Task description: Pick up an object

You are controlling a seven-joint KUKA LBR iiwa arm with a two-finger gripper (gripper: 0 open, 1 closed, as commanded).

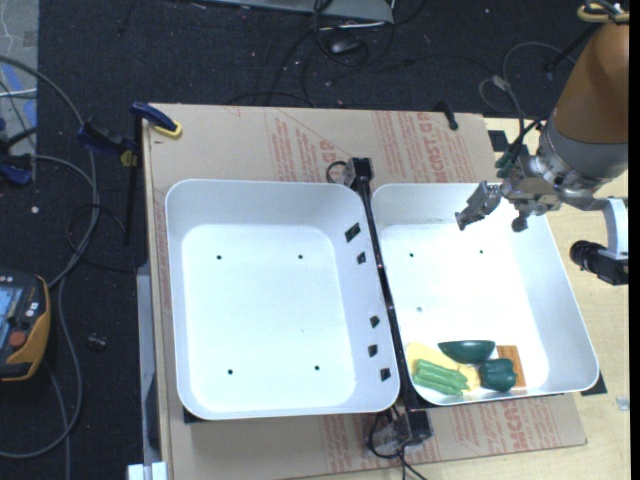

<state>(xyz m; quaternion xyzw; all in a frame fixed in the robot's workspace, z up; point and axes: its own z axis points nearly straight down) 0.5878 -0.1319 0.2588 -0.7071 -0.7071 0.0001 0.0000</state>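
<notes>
A: Hand point(494, 208) hovering over the far end of the right bin point(560, 298), fingers spread apart and nothing between them.

B: So we're at the approach stage, I'd say. Where are the targets?

A: All bunched in that bin's near corner: a ridged green piece point(440, 376), a dark green bowl-shaped piece point(467, 349), a small teal one point(498, 374), on yellow and orange flat bits. Well apart from the hand.

B: Then the next move calls for travelling toward that near corner, dropping down over one piece, and clenching.
</notes>
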